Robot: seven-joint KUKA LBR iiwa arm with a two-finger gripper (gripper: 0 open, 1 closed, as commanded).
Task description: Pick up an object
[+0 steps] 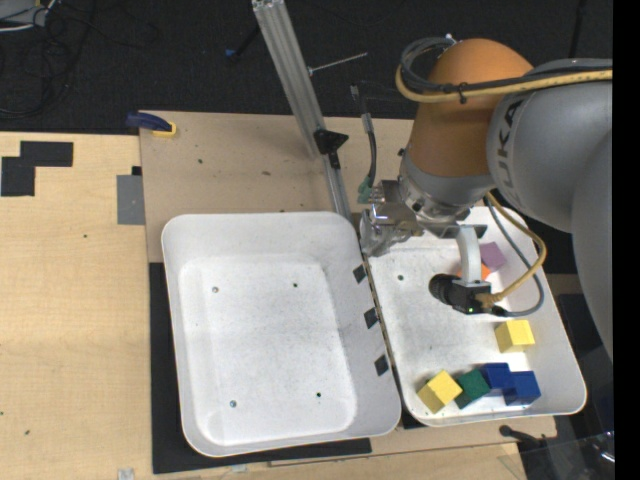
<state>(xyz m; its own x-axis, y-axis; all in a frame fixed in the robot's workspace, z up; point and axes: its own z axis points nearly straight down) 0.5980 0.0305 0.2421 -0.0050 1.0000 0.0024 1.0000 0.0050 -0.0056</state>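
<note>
1. The end effector (383,226) hung over the far left corner of the right bin (420,338), close to that bin's left wall.
2. Whether the end effector was spread or pressed together could not be told; nothing showed gripped in it.
3. The arm (470,98) reached in over the right bin's far edge, its orange band above the wrist.
4. A purple block (492,256) lay by the right bin's far right wall, partly hidden behind the robot's hardware. Which way it ran could not be told.
5. A yellow cube (516,334) sat near the right bin's right wall, about midway along it. It looked roughly square, with no clear long axis, and its edges ran nearly parallel to the bin's walls.
6. A second yellow block (438,391) lay by the right bin's near wall. It was turned diamond-wise, one corner pointing at that wall.
7. A green block (473,386) touched that yellow block on the side toward the right bin's right wall.
8. The blue blocks (512,382) sat just beyond the green one. This group formed a row running along the right bin's near wall, toward its near right corner.
9. All the blocks were well apart from the end effector.
10. The left bin (265,328) stood against the right bin's left wall, both on the worktop (240,168).
</note>
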